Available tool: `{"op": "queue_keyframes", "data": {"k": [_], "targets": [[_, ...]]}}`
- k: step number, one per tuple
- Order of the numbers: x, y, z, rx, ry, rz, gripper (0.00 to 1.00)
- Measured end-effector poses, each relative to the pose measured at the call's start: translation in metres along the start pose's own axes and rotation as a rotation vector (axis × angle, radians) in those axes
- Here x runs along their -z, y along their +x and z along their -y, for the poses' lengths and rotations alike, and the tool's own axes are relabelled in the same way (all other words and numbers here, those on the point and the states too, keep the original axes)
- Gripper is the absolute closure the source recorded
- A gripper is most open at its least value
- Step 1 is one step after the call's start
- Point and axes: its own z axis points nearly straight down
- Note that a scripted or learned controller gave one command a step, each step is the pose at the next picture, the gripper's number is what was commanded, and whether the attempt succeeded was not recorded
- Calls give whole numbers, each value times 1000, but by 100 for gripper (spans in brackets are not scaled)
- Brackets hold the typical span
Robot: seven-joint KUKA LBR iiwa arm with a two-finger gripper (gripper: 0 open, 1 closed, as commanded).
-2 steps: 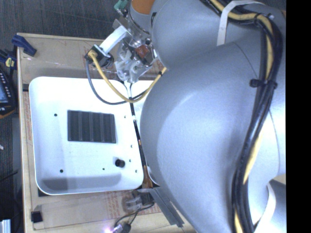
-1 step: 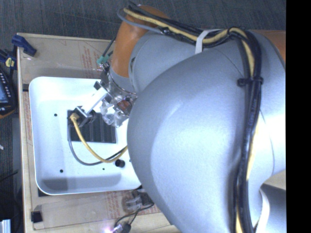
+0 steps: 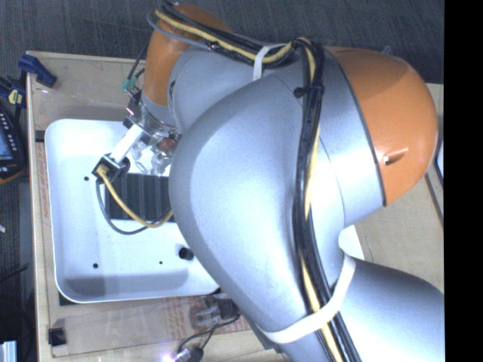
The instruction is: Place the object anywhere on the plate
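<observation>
Bin point(image 3: 83, 225) under arm point(image 3: 302, 187) holds dark ribbed object point(image 3: 139, 196).

Bulky grey arm point(image 3: 256, 202) with smooth rounded casings, orange dome cap point(image 3: 392, 127) at one joint, orange band point(image 3: 162, 59) above the wrist, black and yellow cables point(image 3: 306, 172) held by white ties

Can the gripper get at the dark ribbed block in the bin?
Probably yes: the gripper sits at the dark ribbed block's top edge, with only a yellow cable looping past it.
</observation>
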Motion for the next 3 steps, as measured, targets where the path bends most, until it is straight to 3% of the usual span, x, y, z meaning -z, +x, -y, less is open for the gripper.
{"op": "queue_keyframes", "data": {"k": [1,2,3], "targets": [[30,-17,-28,-412,-5,-6,100],[156,19,14,-345,-6,-8,100],[252,53,70,-227,-7,-8,100]]}}
